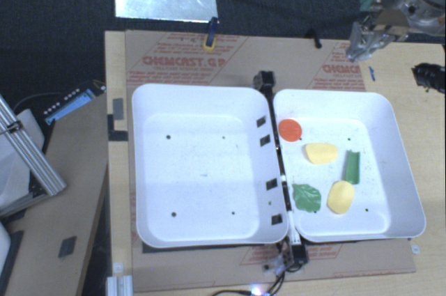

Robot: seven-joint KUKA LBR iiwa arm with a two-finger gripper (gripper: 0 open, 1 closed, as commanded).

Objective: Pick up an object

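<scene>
The left bin [202,169] lies to the left of the right bin [390,148], which carries five small things: a red disc [290,129], a green piece [306,197], a yellow piece [320,152], a second yellow piece [340,197] and a green stick [352,167]. The claw [364,45] hangs beyond the far rim of the right bin, well apart from all of them; whether it is apart or together I cannot tell. By my reading this is the approach step, nothing grasped. Next calls for moving over one thing, perhaps the red disc, and descending.
</scene>
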